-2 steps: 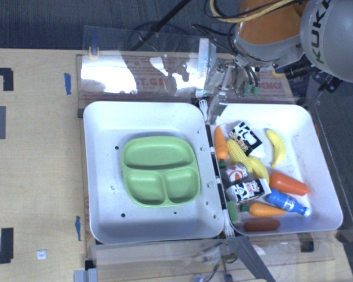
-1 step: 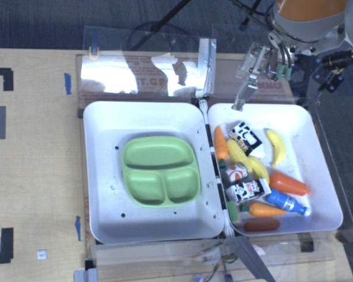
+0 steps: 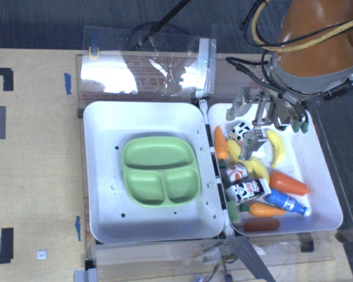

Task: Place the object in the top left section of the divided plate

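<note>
Corn cob (image 3: 234, 150), a toy just below-left of our pincer (image 3: 254, 141), looks light, stiff and slick; we'd pinch across its middle. Whether the pincer is clenched, we cannot tell. The divided plate (image 3: 161, 170) lies well left.

Two white bins (image 3: 100, 175) on a wooden bench (image 3: 29, 157) — blue tape marks (image 3: 67, 83).

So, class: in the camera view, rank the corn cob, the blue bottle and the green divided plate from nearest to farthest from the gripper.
1. Corn cob, just left of the gripper.
2. Blue bottle, lower right in that bin.
3. Green divided plate, in the left bin.
</note>
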Controlling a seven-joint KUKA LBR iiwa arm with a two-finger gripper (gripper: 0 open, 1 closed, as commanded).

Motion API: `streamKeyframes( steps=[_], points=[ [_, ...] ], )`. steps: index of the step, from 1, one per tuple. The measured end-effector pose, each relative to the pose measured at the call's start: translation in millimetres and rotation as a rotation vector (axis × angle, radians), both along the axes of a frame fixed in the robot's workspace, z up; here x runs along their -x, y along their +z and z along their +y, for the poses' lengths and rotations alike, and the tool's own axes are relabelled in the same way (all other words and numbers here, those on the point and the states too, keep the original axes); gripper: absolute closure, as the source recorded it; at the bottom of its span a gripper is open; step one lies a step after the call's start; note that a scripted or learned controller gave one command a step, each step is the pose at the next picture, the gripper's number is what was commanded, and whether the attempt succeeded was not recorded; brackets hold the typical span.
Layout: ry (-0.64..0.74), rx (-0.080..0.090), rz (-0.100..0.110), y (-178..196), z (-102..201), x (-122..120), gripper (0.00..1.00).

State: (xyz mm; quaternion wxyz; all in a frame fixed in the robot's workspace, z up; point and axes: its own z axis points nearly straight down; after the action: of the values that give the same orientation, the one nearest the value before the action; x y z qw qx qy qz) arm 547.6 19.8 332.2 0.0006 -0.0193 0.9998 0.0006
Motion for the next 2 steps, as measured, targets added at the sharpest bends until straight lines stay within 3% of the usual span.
streamKeyframes(
  steps=[1,2],
  points=[
    [0.130,-0.001,-0.002,-109.6,76.1,-80.4,0.00],
    [0.405,-0.002,-0.005,-135.0,132.4,-118.9,0.00]
  ],
)
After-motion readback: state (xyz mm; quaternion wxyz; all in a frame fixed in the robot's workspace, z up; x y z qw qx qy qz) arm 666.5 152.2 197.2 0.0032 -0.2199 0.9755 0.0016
